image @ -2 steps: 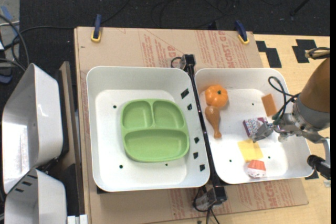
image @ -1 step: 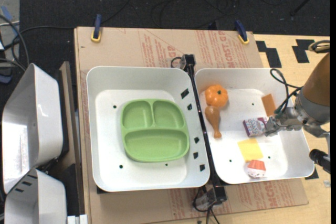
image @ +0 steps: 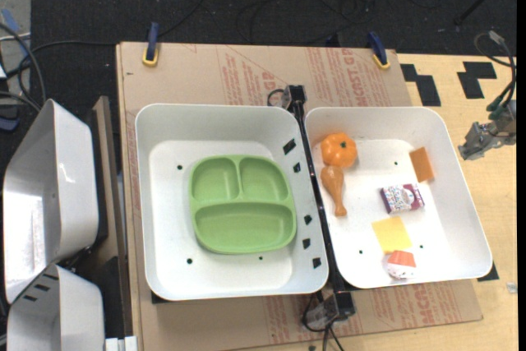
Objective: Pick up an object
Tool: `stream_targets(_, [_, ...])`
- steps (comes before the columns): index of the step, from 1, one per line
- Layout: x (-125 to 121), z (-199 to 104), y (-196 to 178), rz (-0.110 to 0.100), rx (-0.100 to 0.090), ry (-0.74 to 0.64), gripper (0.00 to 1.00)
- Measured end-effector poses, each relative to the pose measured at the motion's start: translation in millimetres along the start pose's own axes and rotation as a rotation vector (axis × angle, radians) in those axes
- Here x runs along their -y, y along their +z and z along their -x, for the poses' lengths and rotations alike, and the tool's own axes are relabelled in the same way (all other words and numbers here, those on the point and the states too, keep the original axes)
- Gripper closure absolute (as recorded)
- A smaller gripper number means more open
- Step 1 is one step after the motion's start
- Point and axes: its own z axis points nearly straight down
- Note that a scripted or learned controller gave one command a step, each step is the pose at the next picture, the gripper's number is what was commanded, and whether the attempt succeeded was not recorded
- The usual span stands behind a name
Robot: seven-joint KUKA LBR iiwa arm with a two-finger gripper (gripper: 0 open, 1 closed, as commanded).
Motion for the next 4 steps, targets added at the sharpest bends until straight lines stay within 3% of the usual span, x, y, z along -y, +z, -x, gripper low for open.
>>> stream_targets(1, [11,-37,-122,0.004,-0.001,-0.003,1.0])
stream_targets(2, [49,-104,122,-0.024,-0.011,0.004,1.0])
stream_targets(3, [48,-139,-42,0.006,-0.004,-0.004,1.0])
stream_targets(4, [47,-199,-162,0.001,-0.005,-0.004,1.0])
